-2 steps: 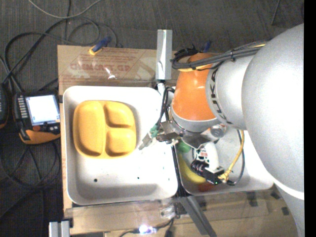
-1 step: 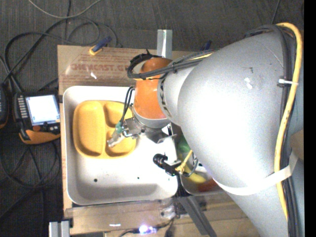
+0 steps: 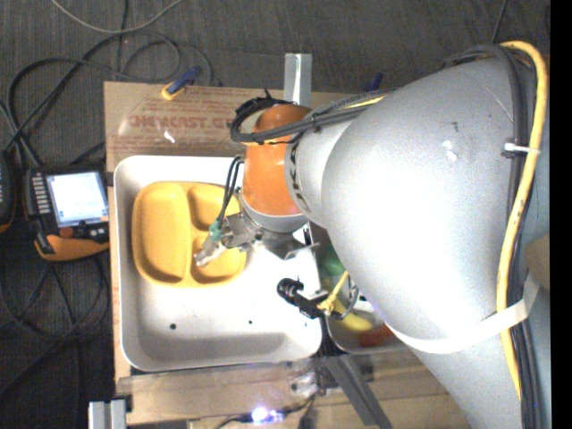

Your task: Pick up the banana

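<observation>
Gripper (image 3: 207, 254) over the yellow tray (image 3: 170, 231); its opening is unclear
Banana (image 3: 356, 322) is a yellow sliver, mostly hidden under the arm (image 3: 420, 204)

Banana (image 3: 357, 322) — yellow, mostly hidden under arm, right bin

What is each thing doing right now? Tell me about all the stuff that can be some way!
Yellow tray: lying flat in the left bin, right side up.
Tool: low over the tray's right compartment; nothing seen in it.
Banana: in the right bin, mostly hidden under the arm.
Screen device: lit, on the floor.
</observation>
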`<state>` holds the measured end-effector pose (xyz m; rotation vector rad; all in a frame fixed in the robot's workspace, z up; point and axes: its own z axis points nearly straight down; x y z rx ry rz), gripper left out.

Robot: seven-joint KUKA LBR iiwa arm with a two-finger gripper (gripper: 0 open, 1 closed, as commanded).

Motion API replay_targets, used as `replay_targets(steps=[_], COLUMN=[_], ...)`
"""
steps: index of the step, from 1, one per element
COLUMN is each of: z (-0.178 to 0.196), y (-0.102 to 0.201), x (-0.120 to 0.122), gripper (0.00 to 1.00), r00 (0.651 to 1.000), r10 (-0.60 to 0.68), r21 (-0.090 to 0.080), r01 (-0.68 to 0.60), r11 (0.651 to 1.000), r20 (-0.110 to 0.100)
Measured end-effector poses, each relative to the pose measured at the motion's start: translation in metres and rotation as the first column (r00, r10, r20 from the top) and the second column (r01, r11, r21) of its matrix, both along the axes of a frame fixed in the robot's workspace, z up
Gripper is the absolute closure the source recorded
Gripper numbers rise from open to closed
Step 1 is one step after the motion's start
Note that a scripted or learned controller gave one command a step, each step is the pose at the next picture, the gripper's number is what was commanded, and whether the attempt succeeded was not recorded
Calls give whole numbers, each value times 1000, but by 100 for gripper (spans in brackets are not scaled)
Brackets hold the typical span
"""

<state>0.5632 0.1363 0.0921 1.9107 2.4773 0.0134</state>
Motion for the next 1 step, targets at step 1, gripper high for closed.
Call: replay_targets(steps=[1], z=[16], y=[16], x=[-17], gripper=[0], r00=[999], r10=[-34], r21=[-3], r01=[34], r11=[999], r20=[-19])
